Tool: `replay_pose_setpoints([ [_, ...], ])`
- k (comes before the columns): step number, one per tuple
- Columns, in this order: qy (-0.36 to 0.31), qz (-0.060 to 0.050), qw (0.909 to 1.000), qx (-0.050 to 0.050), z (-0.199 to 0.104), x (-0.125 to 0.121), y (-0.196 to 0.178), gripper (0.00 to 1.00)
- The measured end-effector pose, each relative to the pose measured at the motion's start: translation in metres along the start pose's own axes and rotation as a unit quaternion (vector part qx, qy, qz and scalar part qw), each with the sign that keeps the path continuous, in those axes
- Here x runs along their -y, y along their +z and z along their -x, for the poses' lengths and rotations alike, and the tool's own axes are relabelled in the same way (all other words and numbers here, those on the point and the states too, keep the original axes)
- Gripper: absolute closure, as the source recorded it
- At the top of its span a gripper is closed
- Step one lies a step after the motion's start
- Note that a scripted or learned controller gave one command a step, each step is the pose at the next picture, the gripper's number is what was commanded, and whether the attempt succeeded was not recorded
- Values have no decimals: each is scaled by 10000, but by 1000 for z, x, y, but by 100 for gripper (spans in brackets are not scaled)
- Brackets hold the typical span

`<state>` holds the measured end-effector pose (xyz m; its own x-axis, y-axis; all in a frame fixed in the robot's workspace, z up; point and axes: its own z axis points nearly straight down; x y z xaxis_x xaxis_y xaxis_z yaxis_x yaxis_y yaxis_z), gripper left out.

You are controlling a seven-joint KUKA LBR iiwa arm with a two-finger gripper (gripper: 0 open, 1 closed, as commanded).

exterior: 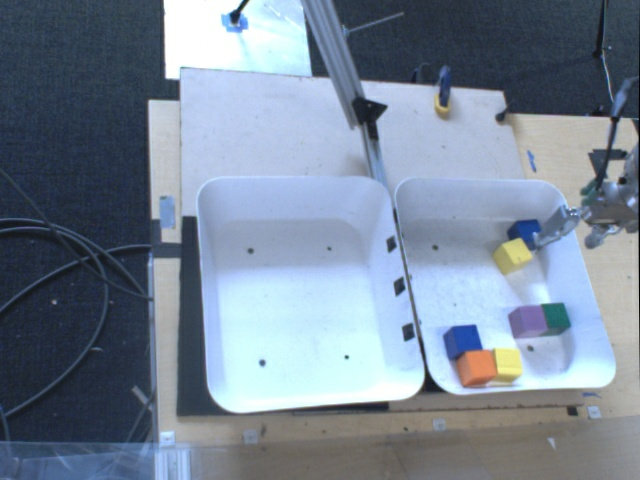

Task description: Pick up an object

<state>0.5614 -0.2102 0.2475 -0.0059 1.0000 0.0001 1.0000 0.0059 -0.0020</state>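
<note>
The right bin (440,218) holds several small blocks. A blue block (522,232) and a yellow block (512,256) sit together near its far right wall. A purple block (527,321) and a green block (556,317) touch each other lower down. Another blue block (462,341), an orange block (477,367) and a second yellow block (507,364) cluster at the front. My gripper (557,227) reaches in over the right rim, its tip just beside the upper blue block. Nothing shows as held.
The left bin (215,268) lies beside the right one, their rims meeting in the middle. A slanted metal pole (335,53) rises behind the bins. A yellow clamp (441,102) sits on the back board. Cables (60,268) lie on the floor at left.
</note>
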Motion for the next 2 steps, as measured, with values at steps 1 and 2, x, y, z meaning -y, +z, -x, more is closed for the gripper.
replay_pose_setpoints([
  [1,0,0,10000,0,0,0,0,0],
  [2,20,-32,10000,-15,3,37,159,0],
])
